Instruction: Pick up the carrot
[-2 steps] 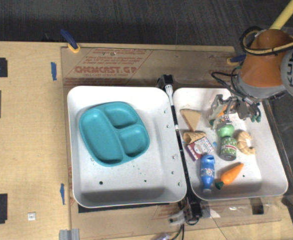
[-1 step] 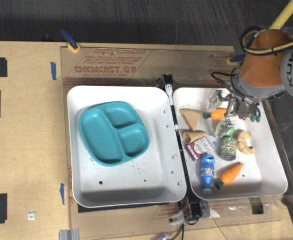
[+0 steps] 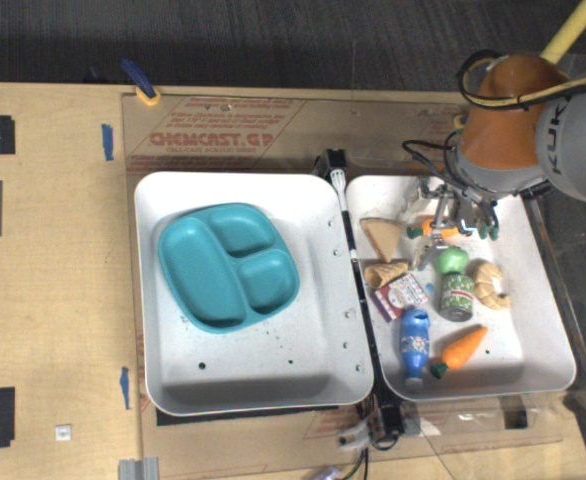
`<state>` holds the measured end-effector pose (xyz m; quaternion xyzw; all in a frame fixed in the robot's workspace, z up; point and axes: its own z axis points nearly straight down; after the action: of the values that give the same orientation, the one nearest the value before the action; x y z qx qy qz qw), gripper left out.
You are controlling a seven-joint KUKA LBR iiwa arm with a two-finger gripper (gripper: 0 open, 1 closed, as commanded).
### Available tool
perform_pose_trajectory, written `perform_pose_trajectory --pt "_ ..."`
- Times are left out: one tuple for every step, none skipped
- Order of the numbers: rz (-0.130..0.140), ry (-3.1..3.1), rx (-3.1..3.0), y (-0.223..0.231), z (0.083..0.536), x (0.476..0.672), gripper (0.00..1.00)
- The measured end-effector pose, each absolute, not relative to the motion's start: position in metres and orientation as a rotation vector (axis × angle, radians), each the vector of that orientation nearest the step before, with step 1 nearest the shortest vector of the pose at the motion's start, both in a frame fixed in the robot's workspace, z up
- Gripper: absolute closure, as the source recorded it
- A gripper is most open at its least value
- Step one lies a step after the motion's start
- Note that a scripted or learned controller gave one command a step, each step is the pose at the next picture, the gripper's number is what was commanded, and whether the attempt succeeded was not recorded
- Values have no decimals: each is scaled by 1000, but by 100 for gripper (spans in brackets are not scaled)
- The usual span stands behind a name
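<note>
You find the carrot (image 3: 462, 349) near the front of the right bin (image 3: 551, 353), beside a blue bottle (image 3: 413, 342). Farther back, the hand (image 3: 451, 230) hovers over a green ball (image 3: 452, 261); I cannot tell its state. I judge the approach step: it must come forward and lower. The cardboard-covered tabletop (image 3: 53, 298) carries both bins.

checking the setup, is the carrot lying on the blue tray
No, the carrot lies in the right bin beside the blue bottle.
</note>
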<state>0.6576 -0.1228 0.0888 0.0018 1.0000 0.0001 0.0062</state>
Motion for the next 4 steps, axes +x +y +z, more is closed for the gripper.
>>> perform_pose_trajectory --pt "1 3109 394 -158 89 638 0" --pt "-1 3094 389 -157 104 642 100" --pt "-1 3096 389 -157 103 642 0" --pt "2 3099 452 -126 89 640 0"
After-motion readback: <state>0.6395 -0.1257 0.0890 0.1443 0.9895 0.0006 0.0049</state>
